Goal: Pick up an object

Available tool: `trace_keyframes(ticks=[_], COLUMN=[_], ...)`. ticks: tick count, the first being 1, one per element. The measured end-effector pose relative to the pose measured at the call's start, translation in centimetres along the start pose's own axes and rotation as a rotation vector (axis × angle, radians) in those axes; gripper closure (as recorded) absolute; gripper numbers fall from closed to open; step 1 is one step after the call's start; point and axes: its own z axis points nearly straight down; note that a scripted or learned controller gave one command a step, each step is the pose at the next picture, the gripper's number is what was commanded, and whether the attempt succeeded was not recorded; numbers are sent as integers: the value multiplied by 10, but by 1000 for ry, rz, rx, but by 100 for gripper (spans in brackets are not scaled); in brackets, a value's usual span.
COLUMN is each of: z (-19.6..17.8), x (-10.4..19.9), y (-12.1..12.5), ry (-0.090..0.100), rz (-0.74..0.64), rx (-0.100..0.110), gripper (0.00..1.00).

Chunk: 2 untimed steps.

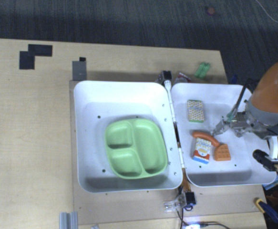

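Two white bins sit side by side; we see the left bin point(88, 104) bearing a green divided tray point(136, 147). Our arm point(272, 97) enters from 3 o'clock over the right bin point(215, 95), its gripper point(227, 124) low; whether it is spread, we cannot tell. Just beside it, toward 8 o'clock, lie a sausage point(206, 137), small carton point(201, 150) and waffle piece point(221, 152). A patterned cracker point(195, 110) lies toward 10 o'clock.

Pale green divided plate point(136, 148), white bins point(88, 128), orange waffle toy point(221, 152).
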Motion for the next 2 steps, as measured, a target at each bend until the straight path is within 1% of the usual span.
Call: trace_keyframes(ticks=[1,2], z=[-2,-13], x=[53,53], y=[-71,-68], ry=[0,-1], rz=[0,0], rx=[-4,-10], gripper=[0,100])
